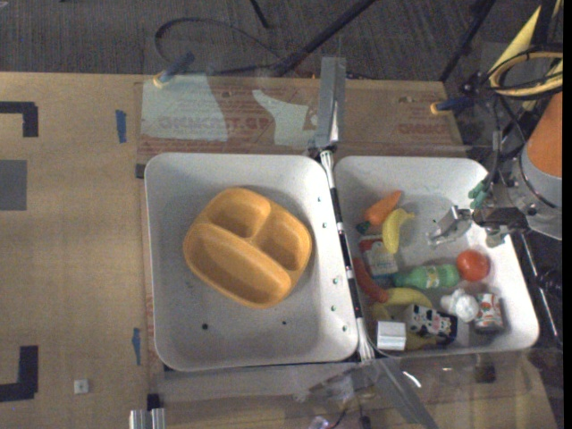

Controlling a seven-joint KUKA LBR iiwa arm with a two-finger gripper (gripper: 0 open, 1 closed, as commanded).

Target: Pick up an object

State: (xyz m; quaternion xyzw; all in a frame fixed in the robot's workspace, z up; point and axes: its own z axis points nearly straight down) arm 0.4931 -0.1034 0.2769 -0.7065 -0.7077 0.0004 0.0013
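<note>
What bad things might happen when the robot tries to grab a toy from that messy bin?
1. The toys in the right bin lie packed together, so the gripper might knock neighbours such as the yellow banana or the green bottle instead of catching one.
2. The red ball is round and might roll away when touched.
3. The small can sits close to the bin's wall, where a grab might bump the rim.

A tan wooden surface is carrying two shallow white bins side by side: the left bin and the right bin. Black corner marks and blue tape strips are lying on it.
</note>
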